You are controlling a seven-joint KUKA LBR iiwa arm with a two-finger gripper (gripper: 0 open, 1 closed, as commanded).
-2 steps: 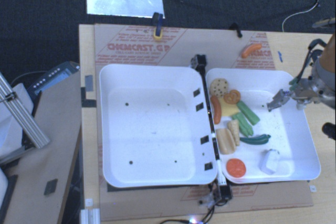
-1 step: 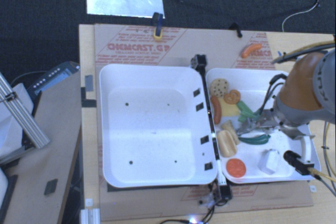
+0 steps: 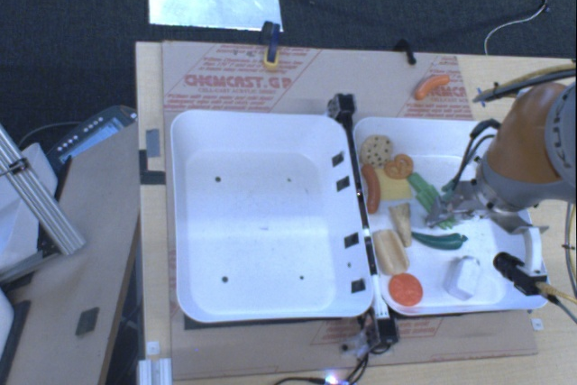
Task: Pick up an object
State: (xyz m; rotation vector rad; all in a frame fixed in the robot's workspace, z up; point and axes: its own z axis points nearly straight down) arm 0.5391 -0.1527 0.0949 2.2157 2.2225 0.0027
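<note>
Reaching in from the right, the arm [image 3: 532, 149] has its gripper [image 3: 439, 214] low inside the right bin [image 3: 451, 129], tips down among the toy food. Can't tell how the jaws stand; too small and dark at the tips. Gripper sits just beside the green pepper [image 3: 440, 240] and next to the green pickle [image 3: 421, 187]. Nothing visibly between the tips.

Right bin contents: cookie [image 3: 376, 148] at upper left, orange round piece [image 3: 398, 165] beside it, yellow cheese block [image 3: 393, 186], sausage [image 3: 370, 188] along the left wall, two bread pieces [image 3: 394, 239], tomato slice [image 3: 407, 289] at the front, white block [image 3: 462, 276] front right. Another sausage [image 3: 432, 87] lies on the bench, outside the bins. Left bin [image 3: 261, 212] holds no items.
</note>
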